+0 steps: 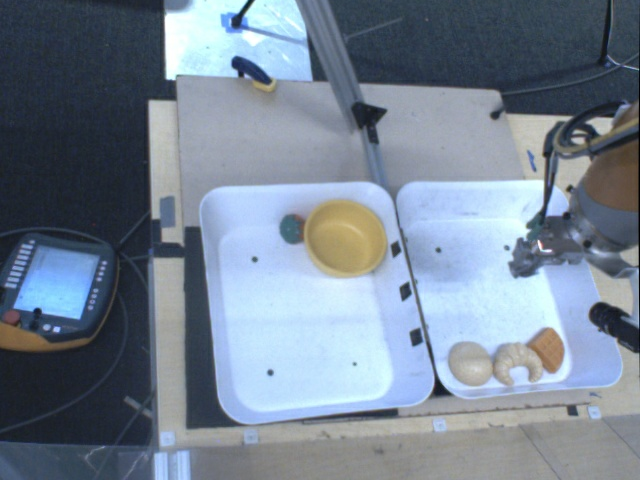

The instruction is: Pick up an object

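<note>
Pale bread pieces, a bun (470,363) and croissant (518,362), lie toward the near wall of the right bin (470,203), below my gripper (525,263). I cannot tell how it is set or whether it has anything.

— What sat in the left bin (240,368)?
— A bowl (345,237) at its rear, a small ball (291,229) touching its left.
— And the right bin (480,203)?
— Three items (507,361) along its front edge.

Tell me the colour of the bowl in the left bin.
Yellow. The bowl sits at the bin's far edge, seen in the camera view.
</note>
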